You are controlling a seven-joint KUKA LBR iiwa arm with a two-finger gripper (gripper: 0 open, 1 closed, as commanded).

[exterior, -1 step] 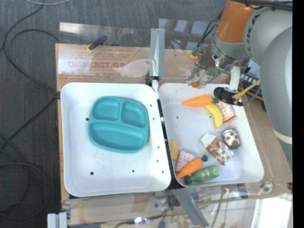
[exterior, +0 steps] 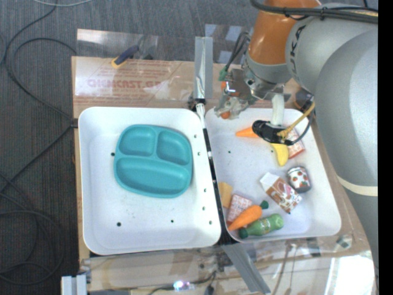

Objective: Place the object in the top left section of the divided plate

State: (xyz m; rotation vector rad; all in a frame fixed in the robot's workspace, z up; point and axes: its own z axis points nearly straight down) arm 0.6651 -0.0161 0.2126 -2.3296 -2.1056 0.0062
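Observation:
The teal divided plate [exterior: 153, 160] lies in the left white bin [exterior: 98, 226], with two small sections at its far side and one long section at the near side. All its sections look bare. My gripper [exterior: 228, 107] hangs over the far left corner of the right bin [exterior: 322, 220], close to the wall between the bins. A small orange-brown bit shows at its tip; whether it is held is unclear. An orange cone-shaped piece [exterior: 245, 132] lies just right of the gripper.
The right bin holds a yellow piece [exterior: 281, 155], a spotted red-and-white item [exterior: 299, 178], a printed packet [exterior: 282, 194], a carrot [exterior: 249, 216], a green bottle [exterior: 267, 225], a pink wafer [exterior: 238, 205] and a cheese wedge [exterior: 226, 193]. The arm covers the far right.

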